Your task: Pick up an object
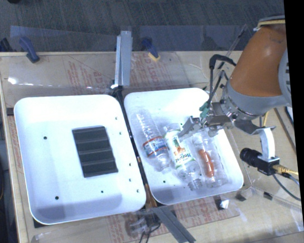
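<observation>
The right bin point(155, 99) holds three clear plastic bottles. One with a red and blue label point(153, 142) lies at the left. One with a green and white label point(179, 150) lies in the middle. One with an orange label point(208, 162) lies at the right. My gripper point(197, 126) hangs low over the right bin, just above the top of the middle bottle. Nothing shows between its fingers.
The left bin point(36, 123) holds a flat black ribbed block point(94, 151). A metal bar point(122, 57) stands at the back between the bins. Blue clamps point(29, 49) sit on the bench's far edge. The arm point(258, 66) covers the right bin's far right corner.
</observation>
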Available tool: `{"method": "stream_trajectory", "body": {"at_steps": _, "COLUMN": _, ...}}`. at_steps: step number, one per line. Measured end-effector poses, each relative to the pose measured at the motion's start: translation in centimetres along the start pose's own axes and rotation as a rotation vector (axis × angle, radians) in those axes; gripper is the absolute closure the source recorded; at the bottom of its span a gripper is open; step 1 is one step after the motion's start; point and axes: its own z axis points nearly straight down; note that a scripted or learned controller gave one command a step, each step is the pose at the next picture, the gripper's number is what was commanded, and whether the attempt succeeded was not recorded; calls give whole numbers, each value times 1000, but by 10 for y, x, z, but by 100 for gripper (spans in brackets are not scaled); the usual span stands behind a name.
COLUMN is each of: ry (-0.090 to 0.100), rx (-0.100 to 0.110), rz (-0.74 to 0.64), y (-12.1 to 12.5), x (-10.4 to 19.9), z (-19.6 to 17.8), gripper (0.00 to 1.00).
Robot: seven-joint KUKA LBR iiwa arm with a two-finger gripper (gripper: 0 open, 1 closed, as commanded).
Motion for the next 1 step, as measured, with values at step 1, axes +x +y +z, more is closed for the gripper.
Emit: {"method": "stream_trajectory", "body": {"at_steps": 1, "ry": -1, "rx": 1, "rz": -89, "y": 10, "x": -22, "z": 65, "gripper": 0}}
